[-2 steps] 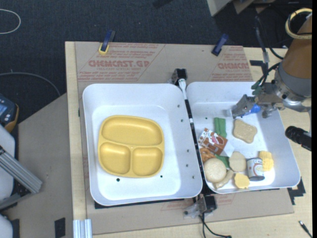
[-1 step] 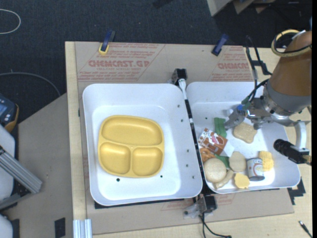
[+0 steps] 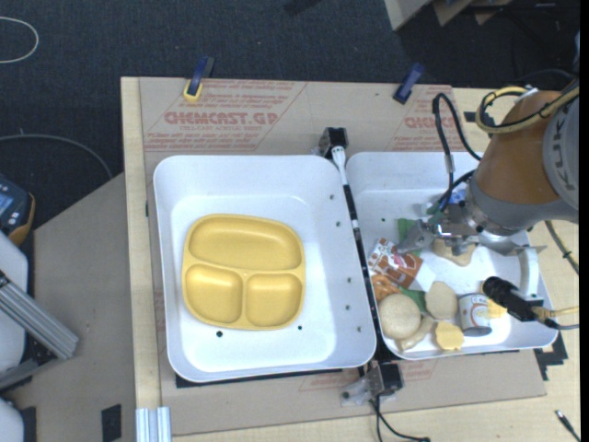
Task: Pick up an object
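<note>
Jaws hidden; gripper above jumbled food items.

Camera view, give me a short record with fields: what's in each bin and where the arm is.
left bin: yellow divided plate
right bin: pile of small items, including a snack packet, a round bun, a small can
arm: over the right bin
end effector: low above the pile; grip state unclear

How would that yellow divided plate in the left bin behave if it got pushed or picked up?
The yellow plate looks like stiff moulded plastic, so it probably keeps its shape. It lies flat and wide in the left bin, so it would likely slide rather than tip. Its glossy, shallow rim may slip.
</note>
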Action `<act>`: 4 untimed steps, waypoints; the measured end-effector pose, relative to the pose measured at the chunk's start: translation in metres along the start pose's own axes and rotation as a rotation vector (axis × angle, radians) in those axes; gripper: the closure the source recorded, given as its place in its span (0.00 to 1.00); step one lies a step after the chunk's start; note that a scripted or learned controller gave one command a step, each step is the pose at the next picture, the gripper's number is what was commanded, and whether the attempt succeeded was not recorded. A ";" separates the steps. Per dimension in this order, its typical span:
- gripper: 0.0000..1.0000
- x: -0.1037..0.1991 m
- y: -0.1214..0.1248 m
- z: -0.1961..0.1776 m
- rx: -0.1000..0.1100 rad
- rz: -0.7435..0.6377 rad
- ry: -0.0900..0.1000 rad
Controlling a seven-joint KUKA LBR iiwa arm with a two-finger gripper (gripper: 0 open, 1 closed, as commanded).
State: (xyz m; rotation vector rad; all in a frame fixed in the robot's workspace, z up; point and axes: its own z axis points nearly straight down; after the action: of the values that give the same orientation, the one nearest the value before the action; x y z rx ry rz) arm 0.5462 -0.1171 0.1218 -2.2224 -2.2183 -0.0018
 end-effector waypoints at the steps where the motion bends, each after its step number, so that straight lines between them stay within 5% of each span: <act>1: 0.00 -0.001 0.002 0.017 -0.010 -0.001 -0.005; 2: 1.00 -0.001 0.001 0.010 -0.008 0.000 -0.005; 4: 1.00 0.007 -0.005 -0.083 -0.008 -0.003 -0.004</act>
State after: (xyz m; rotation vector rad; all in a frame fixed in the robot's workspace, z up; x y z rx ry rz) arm 0.5415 -0.1107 0.2051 -2.2253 -2.2271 -0.0056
